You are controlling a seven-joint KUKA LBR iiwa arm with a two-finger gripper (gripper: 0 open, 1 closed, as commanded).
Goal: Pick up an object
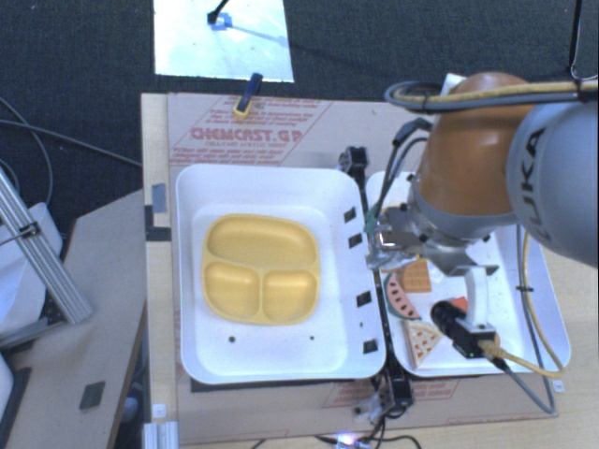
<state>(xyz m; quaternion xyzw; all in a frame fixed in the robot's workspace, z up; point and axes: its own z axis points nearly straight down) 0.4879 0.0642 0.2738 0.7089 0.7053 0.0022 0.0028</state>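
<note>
lying in right bin [550, 325], curved watermelon slice [398, 298], triangular pizza slice [423, 342], orange square [415, 276]

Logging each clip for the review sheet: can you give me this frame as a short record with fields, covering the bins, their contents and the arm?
left bin: holds a yellow three-compartment plate
right bin: holds a watermelon slice, a pizza slice, a tan square piece and a small red-orange piece
arm: over the left part of the right bin
held object: cannot tell, the wrist hides it
</note>
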